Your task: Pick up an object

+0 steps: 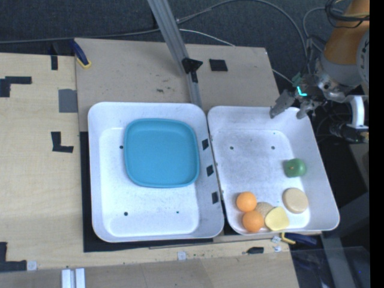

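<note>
My gripper (pixel 290 109) hangs over the far right corner of the right bin (pixel 252 131), its two fingers spread apart with nothing between them. The bin's objects lie well below it toward the near side: a green round piece (pixel 294 167), a beige puck (pixel 295 200), a yellow piece (pixel 277 219), two orange balls (pixel 246 201) (pixel 252 221) and a tan item (pixel 264 209) wedged between them. The gripper touches none of these.
The left bin (pixel 105 161) holds a blue square plate (pixel 161 152). A grey metal pole (pixel 174 35) slants down to the gap between the bins. Cables trail at the upper right beside the arm's orange band (pixel 346 41).
</note>
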Controlling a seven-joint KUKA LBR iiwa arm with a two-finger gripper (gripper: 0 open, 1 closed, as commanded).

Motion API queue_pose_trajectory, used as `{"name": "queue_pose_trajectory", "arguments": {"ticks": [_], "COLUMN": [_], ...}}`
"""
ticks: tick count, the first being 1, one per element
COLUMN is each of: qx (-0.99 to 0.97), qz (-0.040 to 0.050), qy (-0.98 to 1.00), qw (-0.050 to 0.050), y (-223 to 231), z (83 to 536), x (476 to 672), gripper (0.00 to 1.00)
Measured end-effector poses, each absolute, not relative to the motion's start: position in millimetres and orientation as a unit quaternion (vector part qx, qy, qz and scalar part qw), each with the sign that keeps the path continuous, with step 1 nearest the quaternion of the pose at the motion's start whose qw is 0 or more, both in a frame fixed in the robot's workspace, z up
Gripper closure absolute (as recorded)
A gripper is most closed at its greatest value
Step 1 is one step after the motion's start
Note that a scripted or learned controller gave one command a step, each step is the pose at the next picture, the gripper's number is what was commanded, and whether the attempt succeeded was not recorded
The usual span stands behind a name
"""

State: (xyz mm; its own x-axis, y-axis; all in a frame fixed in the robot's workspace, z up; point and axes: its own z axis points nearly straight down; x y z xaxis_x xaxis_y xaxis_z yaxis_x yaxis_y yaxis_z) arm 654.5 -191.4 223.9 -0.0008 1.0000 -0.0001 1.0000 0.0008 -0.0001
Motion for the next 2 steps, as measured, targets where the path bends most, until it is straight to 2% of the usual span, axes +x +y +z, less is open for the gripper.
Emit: {"name": "queue_pose_trajectory", "arguments": {"ticks": [1, 2], "qx": [-0.707, -0.707], "qz": [0.0001, 0.0012], "qy": [-0.707, -0.707], "qw": [0.0, 0.001], "y": [-191, -197], "z": [224, 179], "x": [654.4, 652.0], "gripper": [0.0, 0.0]}}
